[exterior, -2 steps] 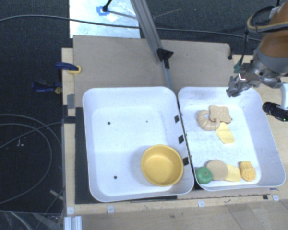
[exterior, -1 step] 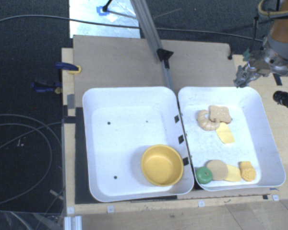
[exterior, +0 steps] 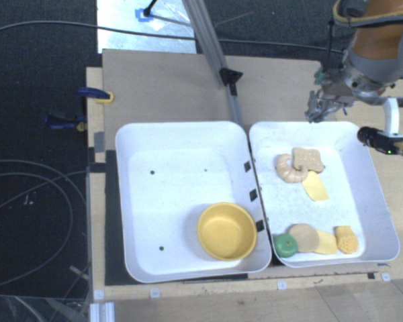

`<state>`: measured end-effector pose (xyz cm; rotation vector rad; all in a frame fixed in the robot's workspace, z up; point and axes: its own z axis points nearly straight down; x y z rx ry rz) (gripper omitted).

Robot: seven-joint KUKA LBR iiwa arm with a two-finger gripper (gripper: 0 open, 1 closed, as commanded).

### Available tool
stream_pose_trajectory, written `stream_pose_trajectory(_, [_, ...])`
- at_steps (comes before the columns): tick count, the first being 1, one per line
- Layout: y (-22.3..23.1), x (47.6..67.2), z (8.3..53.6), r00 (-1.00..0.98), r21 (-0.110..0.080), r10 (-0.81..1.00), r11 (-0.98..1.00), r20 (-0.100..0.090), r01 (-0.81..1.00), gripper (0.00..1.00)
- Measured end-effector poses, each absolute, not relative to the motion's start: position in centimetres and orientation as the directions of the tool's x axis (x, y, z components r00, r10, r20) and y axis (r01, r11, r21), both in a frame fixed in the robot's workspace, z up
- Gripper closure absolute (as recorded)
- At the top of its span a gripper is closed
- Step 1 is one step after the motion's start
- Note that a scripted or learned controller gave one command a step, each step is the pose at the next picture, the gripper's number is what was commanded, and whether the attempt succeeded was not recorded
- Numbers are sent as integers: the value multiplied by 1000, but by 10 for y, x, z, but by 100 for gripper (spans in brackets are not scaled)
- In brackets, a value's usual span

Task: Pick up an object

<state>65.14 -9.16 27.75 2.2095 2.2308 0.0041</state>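
My gripper (exterior: 317, 113) hangs over the far rim of the right bin (exterior: 376, 180), above and apart from everything in it, with nothing seen between its fingers. Well below it in the right bin lie a tan curled piece (exterior: 289, 169), a beige flat piece (exterior: 307, 158) touching it, and a pale yellow wedge (exterior: 315, 188). Along the near edge sit a small green round thing (exterior: 285, 245), a tan oval (exterior: 303, 237), a pale yellow piece (exterior: 326, 244) and an orange ridged block (exterior: 346, 239). A yellow bowl (exterior: 227, 231) stands in the left bin (exterior: 161, 180).
A grey slanted pole (exterior: 211, 39) crosses the back of the bench and ends by the divide between the bins. A black fitting with a green light (exterior: 376, 138) sits at the right bin's far right rim. Blue and yellow clamps (exterior: 87, 106) hold the bench's left edge.
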Motion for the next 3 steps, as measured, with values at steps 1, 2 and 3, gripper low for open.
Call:
stream_pose_trajectory(1, [-39, 660, 269, -9, 3, 1000, 9, 0, 1000, 100])
stream_pose_trajectory(2, [19, 660, 266, -10, 2, 1000, 10, 1, 1000, 100])
stream_pose_trajectory(3, [67, 646, 260, -7, 0, 1000, 7, 0, 1000, 100])
